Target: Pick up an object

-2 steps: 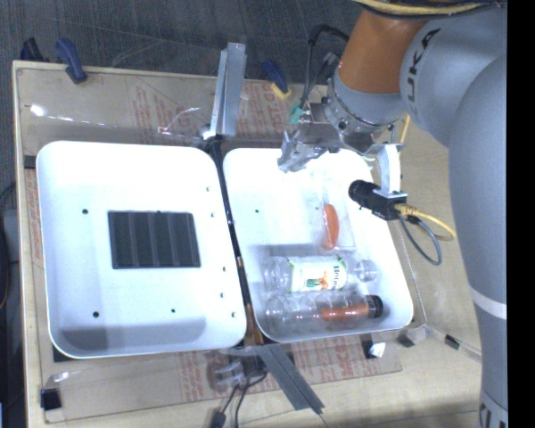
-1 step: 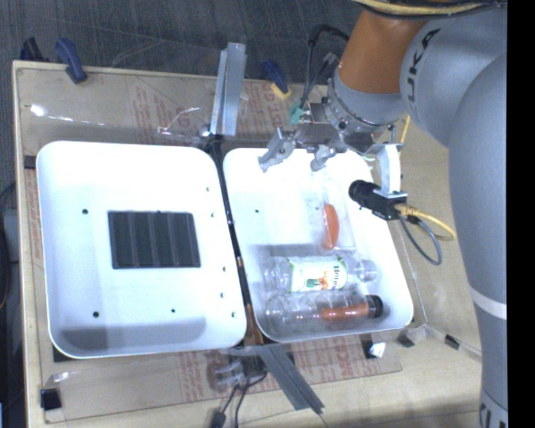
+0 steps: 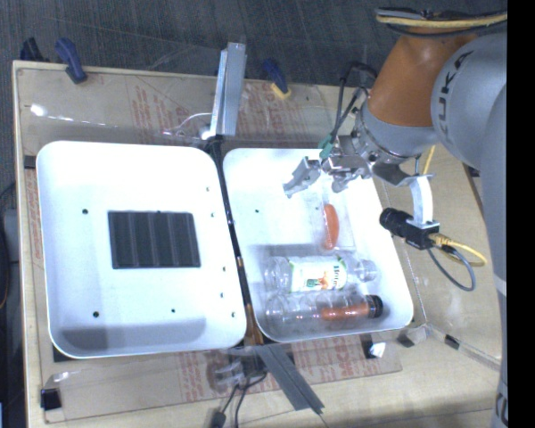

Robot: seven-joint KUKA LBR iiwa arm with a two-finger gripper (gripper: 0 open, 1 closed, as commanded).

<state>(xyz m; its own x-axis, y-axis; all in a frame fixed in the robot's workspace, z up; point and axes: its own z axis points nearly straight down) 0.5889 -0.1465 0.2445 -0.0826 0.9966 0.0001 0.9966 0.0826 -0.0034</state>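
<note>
nothing is picked yet: the gripper [image 3: 318, 175] hangs open and holding nothing above the right bin [image 3: 250, 239], its orange tube [image 3: 331, 225] and bottles [image 3: 319, 275] untouched.

Two shallow white plastic bins sit side by side on the counter: the left bin [image 3: 71, 239] at nine o'clock holds one dark ribbed rectangular panel [image 3: 153, 239]. The right bin [image 3: 259, 239] at four o'clock holds two clear plastic bottles, one with a white label [image 3: 316, 276] and one with orange-red contents [image 3: 325, 309], plus one small orange oblong object [image 3: 330, 224].
</note>
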